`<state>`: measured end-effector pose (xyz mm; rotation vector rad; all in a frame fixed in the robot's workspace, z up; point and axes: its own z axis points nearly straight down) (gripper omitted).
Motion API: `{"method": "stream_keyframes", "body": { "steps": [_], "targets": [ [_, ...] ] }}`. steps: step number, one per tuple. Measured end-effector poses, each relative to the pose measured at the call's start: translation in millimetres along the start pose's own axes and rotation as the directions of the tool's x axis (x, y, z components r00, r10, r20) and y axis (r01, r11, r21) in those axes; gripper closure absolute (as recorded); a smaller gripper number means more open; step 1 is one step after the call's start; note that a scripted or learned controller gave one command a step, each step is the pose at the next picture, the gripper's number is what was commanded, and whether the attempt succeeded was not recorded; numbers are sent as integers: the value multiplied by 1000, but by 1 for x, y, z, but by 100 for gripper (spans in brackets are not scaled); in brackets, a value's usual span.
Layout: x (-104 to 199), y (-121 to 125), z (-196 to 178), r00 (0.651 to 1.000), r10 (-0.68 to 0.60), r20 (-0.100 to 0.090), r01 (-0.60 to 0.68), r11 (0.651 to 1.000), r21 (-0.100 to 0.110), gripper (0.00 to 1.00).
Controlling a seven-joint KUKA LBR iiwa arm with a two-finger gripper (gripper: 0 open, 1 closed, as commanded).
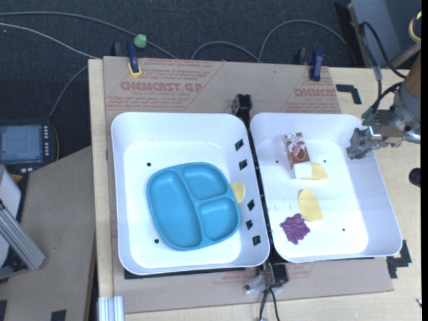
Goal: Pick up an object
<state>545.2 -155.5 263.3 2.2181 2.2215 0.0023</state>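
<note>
The end effector (pixel 359 144) hangs over the right bin's (pixel 374 239) right rim; whether it grips anything is unclear. A packet (pixel 296 148), yellow pieces (pixel 309 204) and grapes (pixel 295 227) lie inside.

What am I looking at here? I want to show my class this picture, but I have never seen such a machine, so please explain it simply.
One camera, fixed above a bench, looks down at a slant. The grey shape at the right edge is a robot arm, ending in a two-finger gripper that hangs over the right bin's upper right rim. Nothing can be seen held in it. That bin holds a small brown and white packet, a white and yellow piece, a yellow piece and a purple bunch of toy grapes. The left bin holds a blue divided plate with a small yellow item beside it. The arm is meant to pick up one object.
</note>
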Motion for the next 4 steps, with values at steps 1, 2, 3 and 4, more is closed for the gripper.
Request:
{"method": "stream_keyframes", "body": {
  "steps": [1,2,3,4],
  "targets": [
    [55,-2,-6,1000,-4,-3,4,1000,4,100],
    [98,-5,-4,1000,-3,-3,3,1000,5,100],
    [152,-8,14,1000,-4,-3,4,1000,7,100],
    [204,-23,19,1000,-4,-3,4,1000,7,100]
  ]
}}
